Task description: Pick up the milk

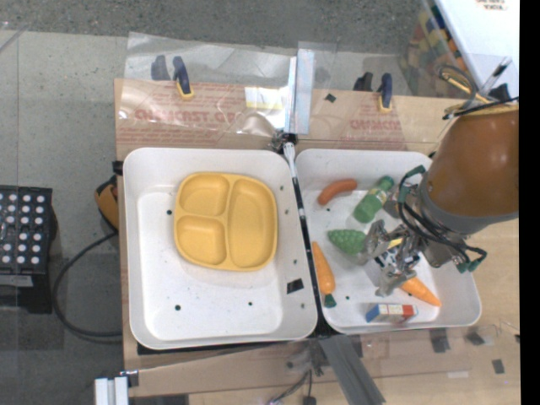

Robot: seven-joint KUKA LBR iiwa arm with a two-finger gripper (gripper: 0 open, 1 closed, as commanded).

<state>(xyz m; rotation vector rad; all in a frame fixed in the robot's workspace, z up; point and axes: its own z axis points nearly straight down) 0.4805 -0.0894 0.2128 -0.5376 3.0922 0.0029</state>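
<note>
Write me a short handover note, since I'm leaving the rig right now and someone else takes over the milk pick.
Gripper: low in the right bin, among the items; I can't tell whether it is open or shut, and nothing is visibly held.
Milk: I take it to be the small carton lying flat near the right bin's front edge, in front of the gripper, apart from it.
Nearby: a carrot beside the gripper, a green bottle behind it.
Done: arm is over the right bin.
Left: grasp the carton and lift it.
</note>
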